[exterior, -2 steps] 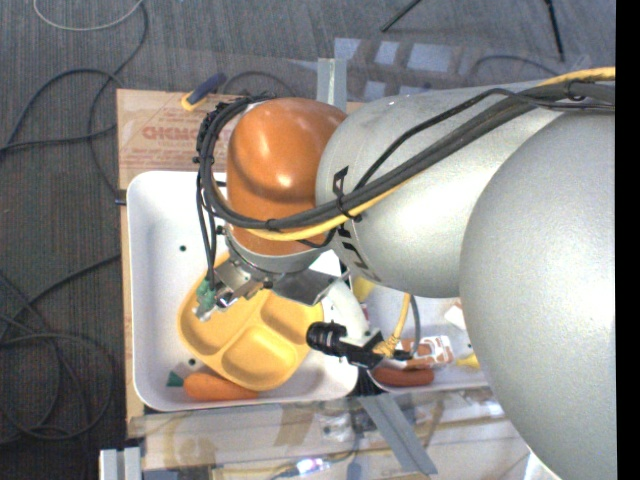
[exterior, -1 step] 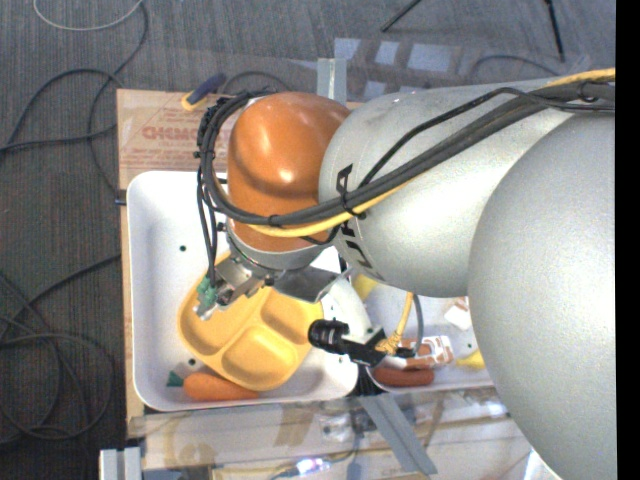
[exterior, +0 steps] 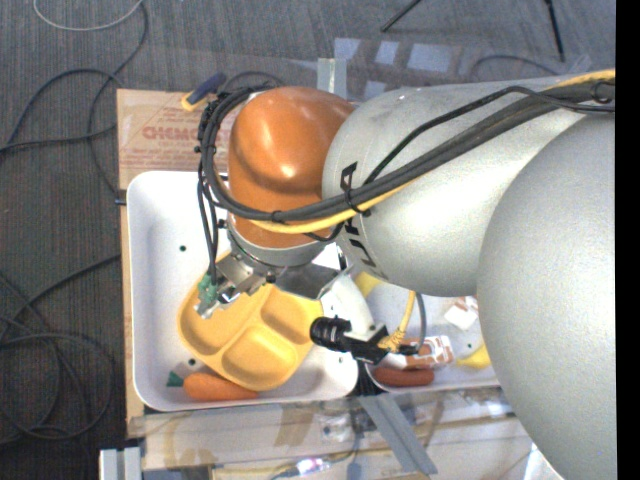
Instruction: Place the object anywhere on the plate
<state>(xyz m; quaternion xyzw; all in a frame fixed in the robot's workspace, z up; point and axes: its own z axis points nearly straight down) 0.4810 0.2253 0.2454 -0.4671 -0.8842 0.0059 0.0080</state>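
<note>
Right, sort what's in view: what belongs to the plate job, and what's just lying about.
Job:
yellow plate
pincer, over the plate
carrot, lying beside the plate

Lying about:
red item in the right bin
yellow item there
loose cables on the floor

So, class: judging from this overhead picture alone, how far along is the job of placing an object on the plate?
Done: nothing visibly sits on the yellow plate. In hand: the gripper is over the plate's left edge. Left: the carrot lies beside the plate in the left bin.

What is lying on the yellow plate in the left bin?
Nothing can be made out on the visible compartments of the yellow plate. The arm covers its upper part. A carrot lies beside it in the left bin.
</note>
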